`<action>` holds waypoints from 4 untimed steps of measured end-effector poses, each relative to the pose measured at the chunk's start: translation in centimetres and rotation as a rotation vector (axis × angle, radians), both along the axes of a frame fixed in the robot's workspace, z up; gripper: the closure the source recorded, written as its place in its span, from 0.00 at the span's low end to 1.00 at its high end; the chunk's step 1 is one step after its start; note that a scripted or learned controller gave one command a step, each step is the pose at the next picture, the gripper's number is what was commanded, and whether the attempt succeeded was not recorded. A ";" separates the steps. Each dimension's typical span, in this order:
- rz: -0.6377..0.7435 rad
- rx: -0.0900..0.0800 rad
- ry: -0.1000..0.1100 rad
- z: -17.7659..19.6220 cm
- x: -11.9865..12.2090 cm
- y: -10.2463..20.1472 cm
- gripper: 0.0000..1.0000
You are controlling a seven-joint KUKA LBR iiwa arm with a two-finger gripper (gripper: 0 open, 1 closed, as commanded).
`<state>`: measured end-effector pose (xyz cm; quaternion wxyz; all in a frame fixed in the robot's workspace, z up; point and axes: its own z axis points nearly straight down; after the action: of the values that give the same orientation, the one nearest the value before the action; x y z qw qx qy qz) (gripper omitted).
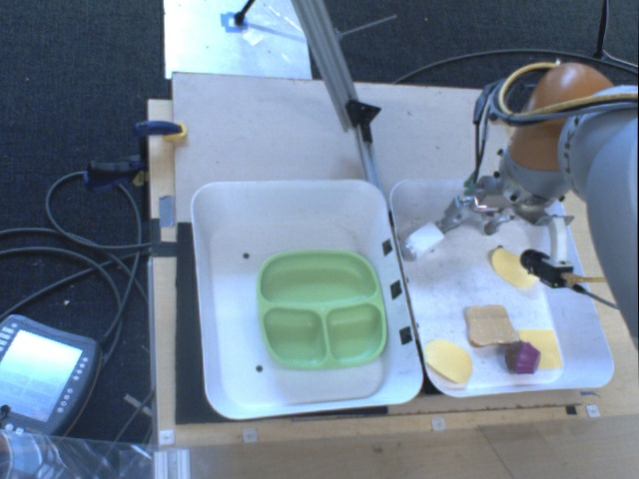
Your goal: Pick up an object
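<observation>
Hanging low over the right bin (444, 297), the arm's fingers (454, 218) pointed toward a small white block (421, 239) that lay just beyond their tip, close against the wall shared with the left bin (225, 267). Whether the fingers were open or closed could not be told from above, nor whether they touched the block. The block looked the nearest pick. A clean grasp would likely call for straddling it squarely, clear of the bin wall, before closing and lifting straight up. Just behind the fingers lay a yellow oval (511, 267). Further off, toward the bin's front edge, lay a slice of bread (489, 324), a purple piece (521, 357), a yellow square (547, 345) and a second yellow oval (449, 361). A green divided plate (321, 309) sat well apart in the left bin.
</observation>
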<state>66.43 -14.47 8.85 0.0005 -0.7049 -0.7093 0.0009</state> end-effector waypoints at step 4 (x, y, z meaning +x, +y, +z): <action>0.003 -0.001 -0.012 16.6 1.0 0.1 1.00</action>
<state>67.39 -14.33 25.48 -0.0042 -0.7039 -0.7103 -0.0030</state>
